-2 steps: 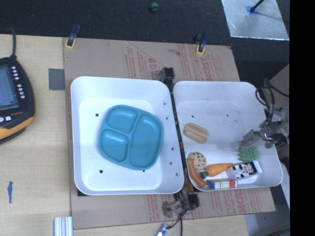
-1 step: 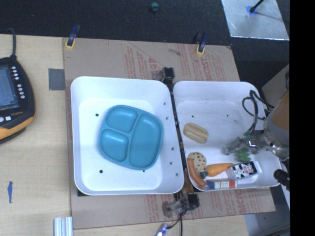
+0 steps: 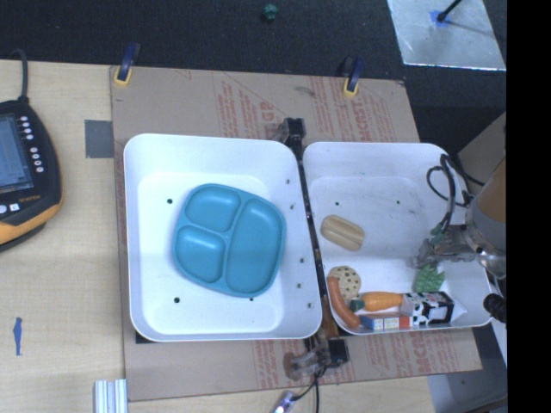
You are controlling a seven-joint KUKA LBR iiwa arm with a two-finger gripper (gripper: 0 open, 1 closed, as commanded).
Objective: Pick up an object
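Two bins: left bin holds blue tray; right bin holds bun, cookie, carrot, carton. Gripper low at right wall; fingers' state unclear. Advice: target bun, lying apart; descend centred, clear of wall.

We see the arm coming in from the right edge, w/ just part of its body showing as a tan-looking bulk at upper right and grey metal parts lower down. The gripper sits low at the right side, pointing left/down, w/ black cables looping above it. Its tip is a dark metal cluster; we can't tell more from this angle, too small and blurry.
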